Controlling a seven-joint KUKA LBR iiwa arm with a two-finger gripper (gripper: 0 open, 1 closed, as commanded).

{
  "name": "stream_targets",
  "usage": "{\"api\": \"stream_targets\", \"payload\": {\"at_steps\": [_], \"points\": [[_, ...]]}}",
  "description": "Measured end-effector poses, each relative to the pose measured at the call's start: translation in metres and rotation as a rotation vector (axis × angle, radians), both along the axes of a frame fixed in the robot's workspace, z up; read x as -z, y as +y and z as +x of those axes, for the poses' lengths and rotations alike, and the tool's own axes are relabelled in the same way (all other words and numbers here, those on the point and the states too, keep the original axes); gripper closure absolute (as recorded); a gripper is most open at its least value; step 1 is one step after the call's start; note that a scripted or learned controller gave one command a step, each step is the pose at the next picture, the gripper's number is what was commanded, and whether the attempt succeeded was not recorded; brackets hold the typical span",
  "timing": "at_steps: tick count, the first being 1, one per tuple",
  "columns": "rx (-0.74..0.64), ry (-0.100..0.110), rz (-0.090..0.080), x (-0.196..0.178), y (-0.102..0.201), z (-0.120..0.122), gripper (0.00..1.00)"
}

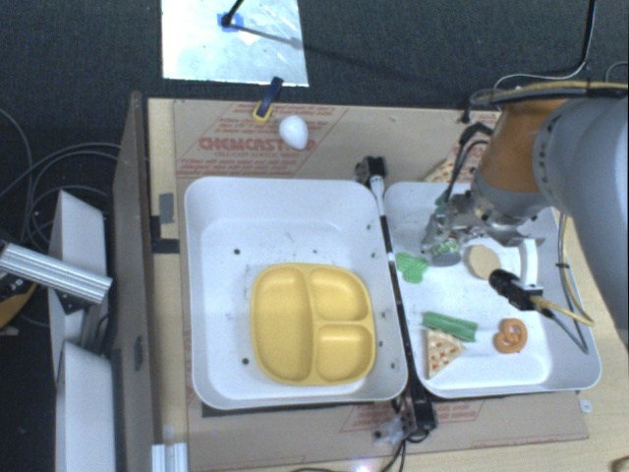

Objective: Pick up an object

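1. I log a shallow white plastic left bin (pixel 211 264). A yellow three-compartment plastic plate (pixel 313 323) lies flat in it, toward the near side.
2. In the near part of the shallow white plastic right bin (pixel 550 364) lies a triangular toy pizza slice (pixel 442 350). A brown toy pretzel (pixel 510 335) lies to its right, apart.
3. A long green toy pod (pixel 450 324) lies just beyond the pizza slice.
4. In the middle of the right bin, a small light-green piece (pixel 411 266) sits by the left wall. A round beige biscuit (pixel 483 261) lies further right.
5. The gripper (pixel 442 247) is low between those two. I cannot tell whether the claw is open, closed or gripping.
6. A white egg-shaped object (pixel 293 131) rests on printed brown cardboard (pixel 226 146) beyond the left bin.
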State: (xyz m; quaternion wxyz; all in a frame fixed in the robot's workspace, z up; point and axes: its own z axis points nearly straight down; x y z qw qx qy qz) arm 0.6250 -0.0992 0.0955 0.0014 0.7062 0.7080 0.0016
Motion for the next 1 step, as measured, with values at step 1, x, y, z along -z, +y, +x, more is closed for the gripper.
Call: {"api": "stream_targets", "payload": {"at_steps": [1], "points": [[-0.008, 0.0, 0.002, -0.0935, 0.0858, -0.0322, 1.0]]}}
